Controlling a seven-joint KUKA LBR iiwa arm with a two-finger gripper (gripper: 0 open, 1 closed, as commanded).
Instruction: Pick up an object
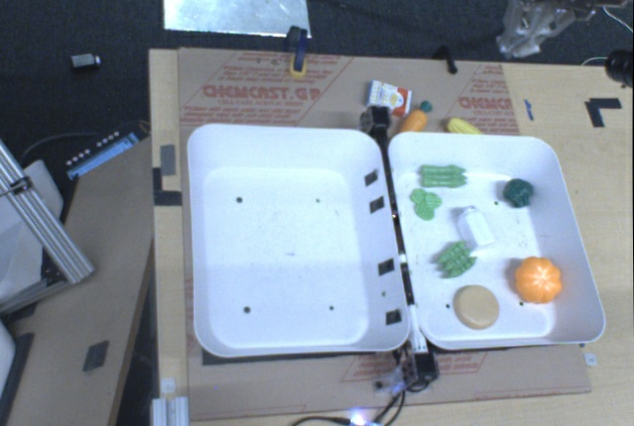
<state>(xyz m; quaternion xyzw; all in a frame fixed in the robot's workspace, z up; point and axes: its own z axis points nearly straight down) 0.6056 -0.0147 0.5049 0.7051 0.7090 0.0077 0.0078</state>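
While my grey two-finger gripper (522,30) hangs outside the bench, grip state indeterminable, I flag the round orange fruit (538,279) rolling.

Two white bins (287,142), orange fruit (538,279), green vegetables (442,176) in right bin, gripper (523,36) above bench

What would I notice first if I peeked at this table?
Probably the bright orange fruit in the right bin's near right corner, with a tan round disc to its left. Green toy veggies and a dark green ball sit farther back in that bin. The robot's end effector hangs up at the top right, beyond the bins.
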